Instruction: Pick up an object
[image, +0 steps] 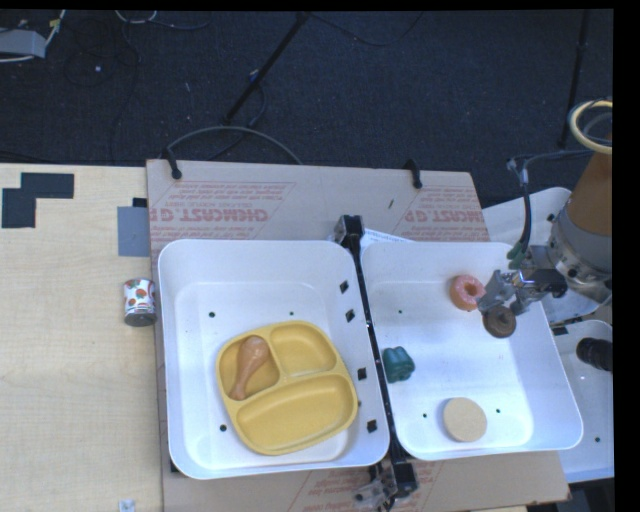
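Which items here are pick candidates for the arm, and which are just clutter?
Job:
gripper, over the right bin
pink ring, close beside the gripper
green block
tan disc

Lying about:
yellow divided plate in the left bin
drumstick toy on the plate
small can outside the bins

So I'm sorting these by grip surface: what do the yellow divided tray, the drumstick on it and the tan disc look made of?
Yellow divided tray: likely moulded plastic, with an even colour, rounded rims and a soft sheen.
Drumstick: probably toy plastic or rubber, uniformly orange-brown and smooth.
Tan disc: unclear; its matte, pale flat face suggests wood, cork or foam.
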